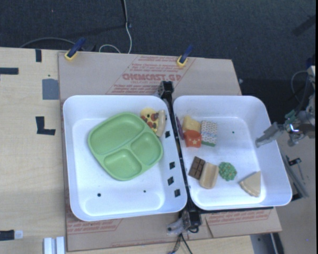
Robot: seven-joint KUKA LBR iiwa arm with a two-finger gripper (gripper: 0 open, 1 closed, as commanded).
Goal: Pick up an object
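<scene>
The pincer (267, 136) hangs at the right bin's (238, 103) right rim, its spread too unclear to tell, so this looks like the approach step. Candidate objects cluster within that bin: a green broccoli piece (227, 170), a tan wedge (251, 184) and a chocolate bar (196, 167); next it must swing inward and descend over one.

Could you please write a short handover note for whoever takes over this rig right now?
Gripper: at the right bin's right rim, holding nothing visible; finger state unclear.
Right bin: chocolate piece, broccoli floret, bread wedge, red block and a few other toy foods.
Left bin: green divided plate, with a pizza slice at its upper right edge.
Done: nothing picked yet.
Left: grasp and lift one object.
</scene>
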